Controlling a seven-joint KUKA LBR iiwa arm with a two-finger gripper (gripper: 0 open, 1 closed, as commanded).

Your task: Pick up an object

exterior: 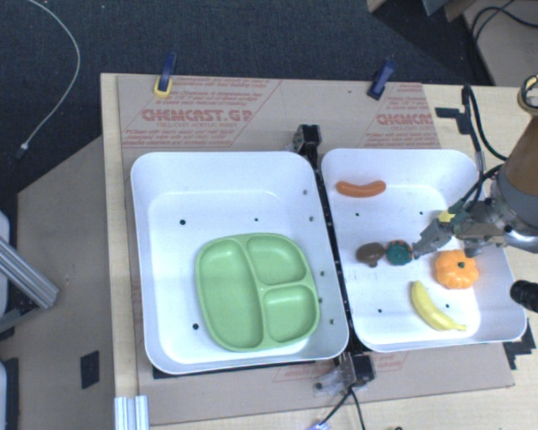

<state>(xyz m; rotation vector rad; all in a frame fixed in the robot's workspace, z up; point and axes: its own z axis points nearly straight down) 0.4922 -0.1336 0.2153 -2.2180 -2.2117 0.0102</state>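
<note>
Dark blue carpet surrounds our cardboard-topped bench (251,106), and on it sit two shallow white plastic bins, the left bin (161,240) carrying a pale green three-compartment plate (255,289), the right bin (403,173) carrying all the candidates for the pick. We're watching the grey two-finger gripper (430,237) reach low over that right bin, tip pointed towards the bin divider. How far apart its tips stand we cannot tell; they blur against the white floor, and nothing visibly sits between them.

Just ahead of the tip lies a small teal round toy (399,254), touching or nearly touching a brown lumpy toy (369,254) on its far side. Right beside the gripper, towards the front of the bench, rests an orange plastic pumpkin (455,270), and beyond that a yellow plastic banana (435,307). Well off on the gripper's other side, towards the back wall, lies an orange-red toy sausage (361,187).

We judge the teal toy the likeliest target. To do this well, we'd centre squarely over it, so the tips straddle it alone and don't nudge the brown neighbour, go down close to the floor before closing, and keep the wrist clear of the pumpkin. Round shapes squirt out of an off-centre pinch.
</note>
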